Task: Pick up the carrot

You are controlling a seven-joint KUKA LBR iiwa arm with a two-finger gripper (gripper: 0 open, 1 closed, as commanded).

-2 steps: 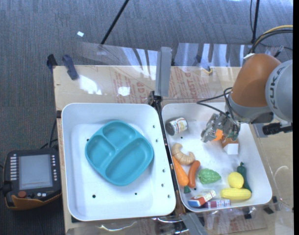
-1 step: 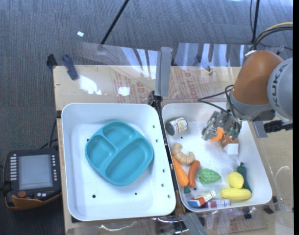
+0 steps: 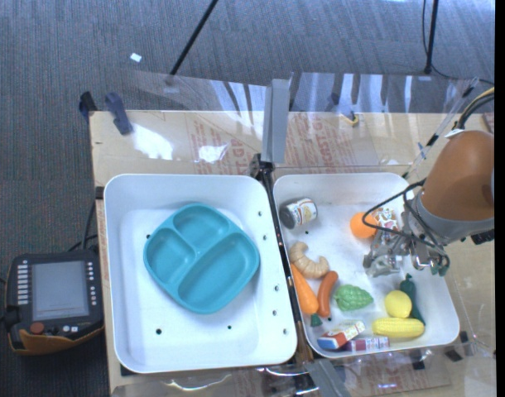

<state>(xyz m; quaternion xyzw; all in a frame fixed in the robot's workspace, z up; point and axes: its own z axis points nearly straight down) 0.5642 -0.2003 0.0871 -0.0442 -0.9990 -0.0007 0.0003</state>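
The left bin [image 3: 120,222] is occupied by a blue plate [image 3: 201,257], while the right bin [image 3: 447,300] is crowded with toy food: can [image 3: 299,213], orange [image 3: 362,225], corn [image 3: 398,327], lemon [image 3: 397,303]. The gripper [image 3: 391,257] is seen at right centre, empty; how it is set cannot be told. The carrot [image 3: 305,291], at the right bin's lower left edge, is judged light, rigid and smooth, best taken across its thick middle.
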